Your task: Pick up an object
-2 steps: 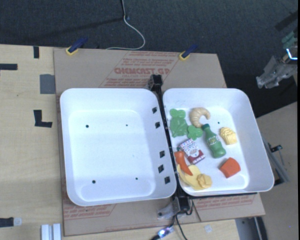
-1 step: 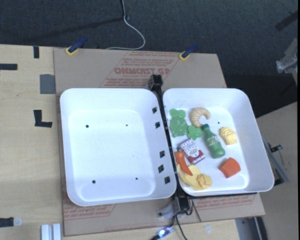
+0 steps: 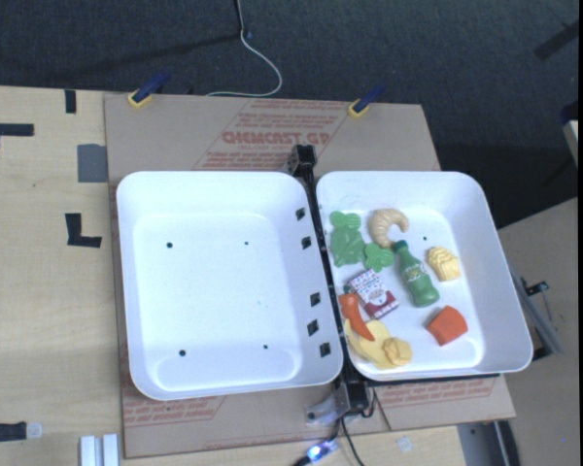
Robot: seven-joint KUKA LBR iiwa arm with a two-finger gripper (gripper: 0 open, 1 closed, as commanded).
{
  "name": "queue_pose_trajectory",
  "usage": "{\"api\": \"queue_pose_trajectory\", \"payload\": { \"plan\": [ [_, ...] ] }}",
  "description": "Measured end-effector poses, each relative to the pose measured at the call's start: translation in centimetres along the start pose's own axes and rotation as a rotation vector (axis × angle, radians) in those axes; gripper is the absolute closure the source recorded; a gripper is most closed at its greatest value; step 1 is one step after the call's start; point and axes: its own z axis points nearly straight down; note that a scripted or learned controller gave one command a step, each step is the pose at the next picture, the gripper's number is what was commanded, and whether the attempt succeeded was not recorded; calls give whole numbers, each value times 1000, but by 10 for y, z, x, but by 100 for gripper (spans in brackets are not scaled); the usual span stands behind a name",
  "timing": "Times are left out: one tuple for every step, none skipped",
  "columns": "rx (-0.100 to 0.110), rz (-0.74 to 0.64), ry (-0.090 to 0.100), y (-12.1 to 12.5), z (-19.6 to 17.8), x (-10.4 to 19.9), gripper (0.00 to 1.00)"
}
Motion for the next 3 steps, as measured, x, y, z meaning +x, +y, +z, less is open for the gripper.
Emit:
{"api": "queue_pose_trajectory", "payload": {
  "plan": [
    [12, -2, 7, -30, 96, 5, 100],
    [-8, -8, 0, -6, -2, 5, 100],
    [0, -6, 2, 27, 0, 5, 100]
  ]
}}
